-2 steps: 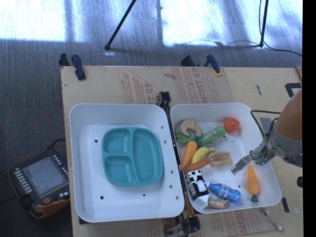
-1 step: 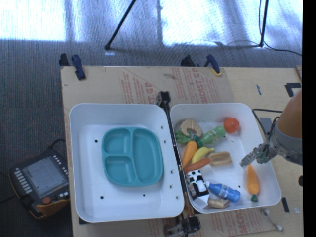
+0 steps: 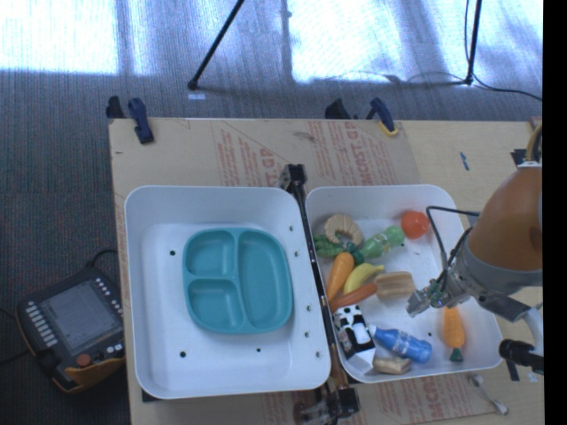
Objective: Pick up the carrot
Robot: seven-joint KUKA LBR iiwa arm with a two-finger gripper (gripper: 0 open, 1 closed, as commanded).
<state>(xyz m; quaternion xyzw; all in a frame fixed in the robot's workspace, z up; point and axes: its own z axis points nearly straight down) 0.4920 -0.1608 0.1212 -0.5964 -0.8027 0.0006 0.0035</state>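
An orange carrot (image 3: 339, 274) with a green top lies in the right bin (image 3: 400, 195), near its left wall. A second, stubby orange carrot (image 3: 454, 328) with a green stem lies near the bin's front right corner. My gripper (image 3: 428, 297) hangs over the right bin, just up and left of the stubby carrot and right of a bread piece (image 3: 394, 284). Nothing shows in its grasp. The grey and orange arm (image 3: 509, 233) covers the bin's right edge.
The right bin also holds a banana (image 3: 363, 276), a thin red-orange vegetable (image 3: 353, 296), a tomato (image 3: 414, 224), a green bottle (image 3: 382, 239), a blue bottle (image 3: 402, 343) and a black-and-white carton (image 3: 355, 329). A teal divided plate (image 3: 237, 280) sits in the left bin (image 3: 159, 220).
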